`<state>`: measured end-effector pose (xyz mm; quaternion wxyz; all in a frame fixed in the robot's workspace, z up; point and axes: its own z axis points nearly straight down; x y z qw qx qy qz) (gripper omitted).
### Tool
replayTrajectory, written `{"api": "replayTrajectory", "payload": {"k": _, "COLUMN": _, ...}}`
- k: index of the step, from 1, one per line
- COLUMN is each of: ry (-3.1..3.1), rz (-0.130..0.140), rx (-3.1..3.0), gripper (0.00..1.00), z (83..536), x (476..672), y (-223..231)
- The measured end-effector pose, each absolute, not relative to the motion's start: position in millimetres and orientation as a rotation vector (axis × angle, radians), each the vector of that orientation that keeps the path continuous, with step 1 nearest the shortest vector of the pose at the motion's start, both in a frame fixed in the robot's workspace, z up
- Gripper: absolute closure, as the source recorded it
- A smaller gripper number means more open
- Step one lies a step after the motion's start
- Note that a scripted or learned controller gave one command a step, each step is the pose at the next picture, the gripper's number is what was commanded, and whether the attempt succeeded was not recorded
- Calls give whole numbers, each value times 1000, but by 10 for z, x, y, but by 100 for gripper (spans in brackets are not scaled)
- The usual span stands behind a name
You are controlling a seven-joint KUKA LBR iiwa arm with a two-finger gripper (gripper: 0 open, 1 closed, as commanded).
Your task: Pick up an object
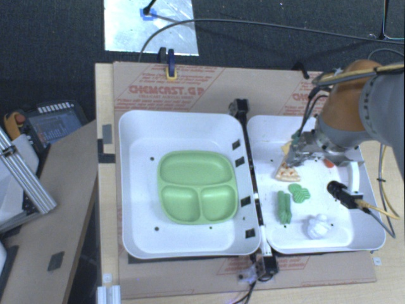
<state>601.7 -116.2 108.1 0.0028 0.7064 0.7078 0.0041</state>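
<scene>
Nearest the front edge, a white lump sits in the near part of the right bin. Just behind and to its left lies a green stick, lengthwise front to back. A ruffled green piece rests beside the stick's far end, close to it; whether they touch cannot be told. Farther back lies a pizza slice, yellow and orange, with a small red piece well to its right. The gripper is low over the far half of this bin, just behind the pizza slice. Whether it touches the slice, and whether it is wide, narrow or gripping anything, cannot be told. The grey arm with its orange band enters from the right. In the left bin a green divided plate lies flat near the middle. Both bins rest on a brown cardboard sheet.
</scene>
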Motion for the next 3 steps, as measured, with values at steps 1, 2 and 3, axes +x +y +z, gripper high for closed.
{"api": "replayTrajectory", "payload": {"k": 1, "ry": 2222, "rz": 5, "rx": 2214, "gripper": 100, "z": 1718, "x": 6003, "y": -1180}}
{"api": "replayTrajectory", "payload": {"k": 2, "ry": 2222, "rz": 7, "rx": 2212, "gripper": 100, "z": 2351, "x": 6034, "y": -1126}}
{"api": "replayTrajectory", "payload": {"k": 3, "ry": 2223, "rz": 8, "rx": 2210, "gripper": 100, "z": 2978, "x": 6084, "y": -1065}}
